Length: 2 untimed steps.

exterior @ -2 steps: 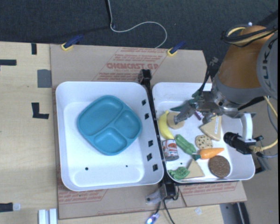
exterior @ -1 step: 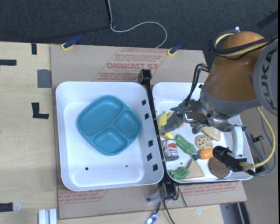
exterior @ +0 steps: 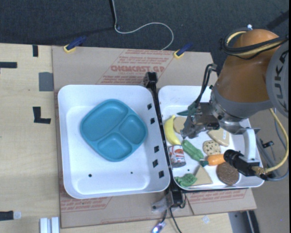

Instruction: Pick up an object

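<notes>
bins [exterior: 68, 130] two; plate [exterior: 114, 129] one, banana [exterior: 170, 130] one

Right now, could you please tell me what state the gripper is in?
Gripper: low over the right bin, by the banana; open or closed cannot be told, and no object shows held.

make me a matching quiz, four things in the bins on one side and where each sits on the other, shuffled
Things:
1. blue divided plate
2. banana
3. small can
4. brown round cookie

Places:
A. near right corner of the right bin
B. middle of the left bin
C. by the divider, just nearer the camera than the banana
D. left side of the right bin, beside the pincer

Pairs: 1-B, 2-D, 3-C, 4-A
</notes>
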{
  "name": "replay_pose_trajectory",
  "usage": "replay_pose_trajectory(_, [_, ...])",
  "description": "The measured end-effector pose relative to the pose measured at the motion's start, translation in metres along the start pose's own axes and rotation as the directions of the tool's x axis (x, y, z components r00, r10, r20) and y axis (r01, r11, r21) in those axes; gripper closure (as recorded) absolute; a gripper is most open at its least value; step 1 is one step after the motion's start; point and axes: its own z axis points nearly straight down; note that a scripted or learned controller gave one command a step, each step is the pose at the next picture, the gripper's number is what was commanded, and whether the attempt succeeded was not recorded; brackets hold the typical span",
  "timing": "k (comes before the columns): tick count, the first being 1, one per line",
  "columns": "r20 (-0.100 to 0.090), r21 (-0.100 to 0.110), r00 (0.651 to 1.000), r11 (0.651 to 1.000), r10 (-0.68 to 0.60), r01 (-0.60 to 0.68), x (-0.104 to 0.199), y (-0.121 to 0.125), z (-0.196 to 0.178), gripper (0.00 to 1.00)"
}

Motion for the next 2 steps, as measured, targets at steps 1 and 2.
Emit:
replay_pose_trajectory(1, [0.001, 0.002, 1.000, 1.000, 0.001, -0.001, 0.012, 0.036, 0.065, 1.00])
replay_pose_trajectory(2, [-0.001, -0.013, 1.000, 1.000, -0.003, 0.003, 0.038, 0.000, -0.070, 1.00])
